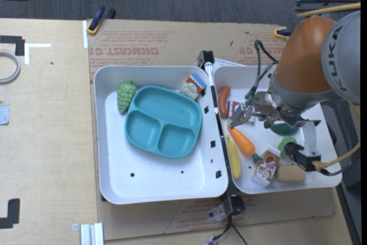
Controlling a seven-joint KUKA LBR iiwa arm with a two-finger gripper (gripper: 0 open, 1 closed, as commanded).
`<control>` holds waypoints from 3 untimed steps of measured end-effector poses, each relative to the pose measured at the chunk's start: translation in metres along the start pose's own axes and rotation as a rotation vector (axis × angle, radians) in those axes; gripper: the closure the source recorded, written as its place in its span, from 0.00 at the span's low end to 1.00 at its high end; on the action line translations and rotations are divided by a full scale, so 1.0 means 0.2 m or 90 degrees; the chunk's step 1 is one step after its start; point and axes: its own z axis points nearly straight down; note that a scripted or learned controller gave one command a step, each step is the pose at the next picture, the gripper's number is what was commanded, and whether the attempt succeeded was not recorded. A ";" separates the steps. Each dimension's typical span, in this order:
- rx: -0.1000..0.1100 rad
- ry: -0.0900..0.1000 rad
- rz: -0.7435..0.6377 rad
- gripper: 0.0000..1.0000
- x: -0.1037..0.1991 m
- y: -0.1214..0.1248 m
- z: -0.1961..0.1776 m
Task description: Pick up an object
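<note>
Over right bin, pincer hangs above carrot and hot dog; can't tell its state. Arm reads "KUK". Cardboard print runs upside down, unreadable.

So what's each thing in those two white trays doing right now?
blue divided plate: flat in left bin, nothing on it
green grapes: lying beside the plate
carrot: lying in right bin
banana: lying along right bin's left wall
hand: low over right bin, nothing visibly held
</note>
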 end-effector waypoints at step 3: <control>-0.001 0.000 -0.002 1.00 -0.13 0.15 -0.15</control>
